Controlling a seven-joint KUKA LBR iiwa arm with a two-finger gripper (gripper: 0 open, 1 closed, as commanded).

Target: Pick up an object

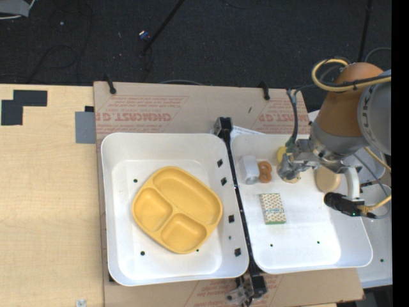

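The gripper (289, 169) hangs low over the back of the right bin (319, 248), its metal fingers blurred into the clutter below. Just left of it lie a small orange-brown object (264, 169) and a grey-white oblong object (248, 169). A small patterned box (273, 208) lies flat in the middle of that bin, in front of the gripper. A yellowish item (282, 153) peeks out right at the gripper's left side. In the left bin (118, 235) rests a yellow divided plate (177, 208).
A tan cup-like object (326, 180) sits under the arm at the right bin's right side. A black cable connector (342, 203) hangs beside it. A black divider (231, 197) runs between the two bins. Cardboard lies beneath both.
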